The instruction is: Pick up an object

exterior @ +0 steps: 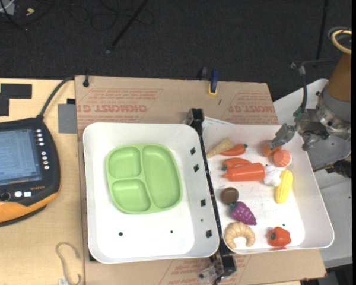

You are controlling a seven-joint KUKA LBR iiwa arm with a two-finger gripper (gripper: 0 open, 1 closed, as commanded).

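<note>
My gripper (296, 138) hangs over the far right part of the right bin (317, 209), its two fingers spread open with nothing between them. Just below its left finger lie a round red-orange fruit (281, 158) and a smaller orange piece (266, 149). Across the bin are scattered an orange carrot (234, 150), a long red-orange vegetable (244, 171), a yellow corn cob (283, 186), a white garlic bulb (273, 176), a brown ball (229, 195), purple grapes (242, 212), a croissant (240, 234) and a small red pepper (279, 236).
The left bin (101, 218) holds a green divided plate (144, 178). A black divider (203, 189) runs between the bins. A tablet-like pendant (18, 168) lies on the bench at far left. A beige cone (219, 148) rests by the carrot.
</note>
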